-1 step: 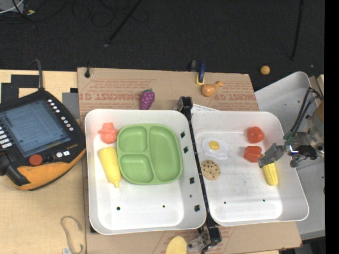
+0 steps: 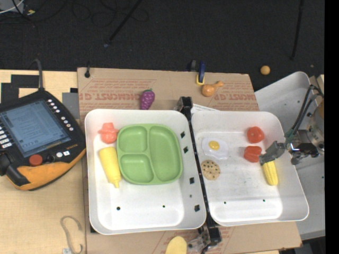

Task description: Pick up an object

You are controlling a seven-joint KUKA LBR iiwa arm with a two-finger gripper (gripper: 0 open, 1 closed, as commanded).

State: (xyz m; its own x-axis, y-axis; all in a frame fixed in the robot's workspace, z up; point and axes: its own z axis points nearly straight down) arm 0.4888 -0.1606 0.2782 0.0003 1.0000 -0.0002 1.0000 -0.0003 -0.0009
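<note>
Far left on the bench: a teach pendant [image 2: 34,136] with grey screen and orange underside, well apart from the bins. In the left bin [image 2: 139,216]: a pink toy [image 2: 107,133] at the upper left corner, a yellow bottle-shaped piece [image 2: 110,165] just below it, both hard against the left side of a green three-compartment plate [image 2: 149,154], tilted slightly. Behind the bins, on the cardboard sheet [image 2: 116,88]: purple grapes [image 2: 147,98] and an orange pear-like fruit [image 2: 211,88]. In the right bin [image 2: 249,208]: a fried egg [image 2: 214,146] left of centre, a cookie [image 2: 210,169] just below it, a red tomato [image 2: 255,134] further right, a red pepper-like piece [image 2: 252,153] beneath that. Rightmost, a yellow corn cob [image 2: 270,172] lying near the bin's right wall, with the gripper [image 2: 276,151] directly over its upper end, seemingly touching; grasp and finger spacing too blurred to tell. Below the bins' front edge, a yellow object [image 2: 176,245] partly cut off.
</note>
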